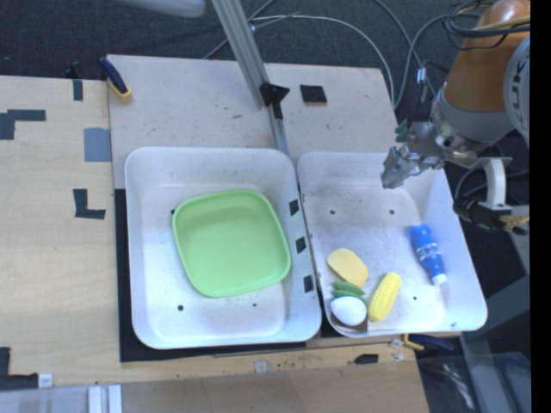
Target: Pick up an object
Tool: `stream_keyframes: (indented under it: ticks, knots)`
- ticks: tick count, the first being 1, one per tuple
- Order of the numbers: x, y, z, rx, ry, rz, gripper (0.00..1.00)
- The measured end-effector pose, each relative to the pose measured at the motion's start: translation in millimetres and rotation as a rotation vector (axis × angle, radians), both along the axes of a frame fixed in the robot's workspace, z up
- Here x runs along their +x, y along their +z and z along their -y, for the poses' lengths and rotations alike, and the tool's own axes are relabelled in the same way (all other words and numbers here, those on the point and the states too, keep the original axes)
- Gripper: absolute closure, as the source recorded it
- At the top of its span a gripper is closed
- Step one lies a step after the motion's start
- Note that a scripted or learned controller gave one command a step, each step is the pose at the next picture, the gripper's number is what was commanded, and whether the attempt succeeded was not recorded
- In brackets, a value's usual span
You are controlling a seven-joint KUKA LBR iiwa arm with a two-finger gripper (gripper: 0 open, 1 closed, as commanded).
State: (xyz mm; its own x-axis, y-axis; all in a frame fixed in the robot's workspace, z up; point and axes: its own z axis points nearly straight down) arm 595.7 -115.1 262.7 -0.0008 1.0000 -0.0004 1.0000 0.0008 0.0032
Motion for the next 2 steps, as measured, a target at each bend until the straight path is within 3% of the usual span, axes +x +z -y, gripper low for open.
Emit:
stream_keyframes:
  ticks: [2]
  knots:
    - [-39.9, -2.0, -93.0, 0.001, 0.003, -0.004, 1.00]
